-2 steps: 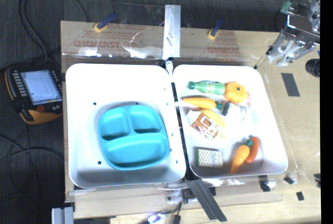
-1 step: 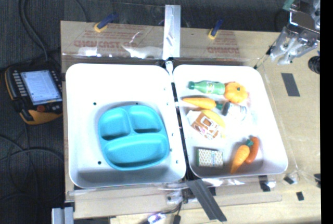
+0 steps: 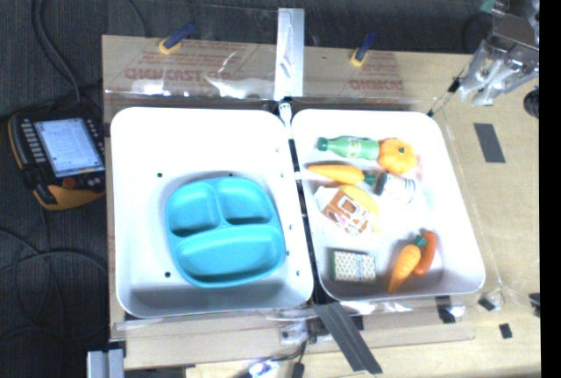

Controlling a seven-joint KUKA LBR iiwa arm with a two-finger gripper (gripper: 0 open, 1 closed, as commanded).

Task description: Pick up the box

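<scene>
A white carton with orange print [image 3: 346,211] lies tilted in the middle of the right bin [image 3: 456,192]. A smaller flat box with a green speckled face [image 3: 353,265] lies near that bin's front wall. My gripper [image 3: 489,83] hangs at the far right back of the bench, outside the right bin and well away from both boxes, with nothing seen in it.
In the right bin also lie a green bottle [image 3: 349,145], an orange fruit [image 3: 399,156], a banana [image 3: 336,173] and two carrots [image 3: 406,263]. A blue divided tray [image 3: 226,229] sits in the left bin [image 3: 131,192]. A teach pendant [image 3: 60,153] rests left of the bench.
</scene>
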